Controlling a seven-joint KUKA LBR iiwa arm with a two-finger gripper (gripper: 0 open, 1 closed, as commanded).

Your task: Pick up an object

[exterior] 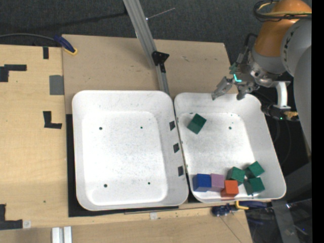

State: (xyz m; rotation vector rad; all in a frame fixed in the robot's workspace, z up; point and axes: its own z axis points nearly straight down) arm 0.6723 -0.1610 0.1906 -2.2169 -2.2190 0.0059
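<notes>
Scanning left to right: left bin, then right bin with lone green block near its far-left, clustered blocks along near wall. Gripper spread wide, holding nothing, above far rim. Best target: lone block; descend centred, straddling it.

Blocks in right bin, near edge.

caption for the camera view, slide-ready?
Open claw above the right bin's far rim; green cube apart from the blocks clustered at its near edge.
</notes>
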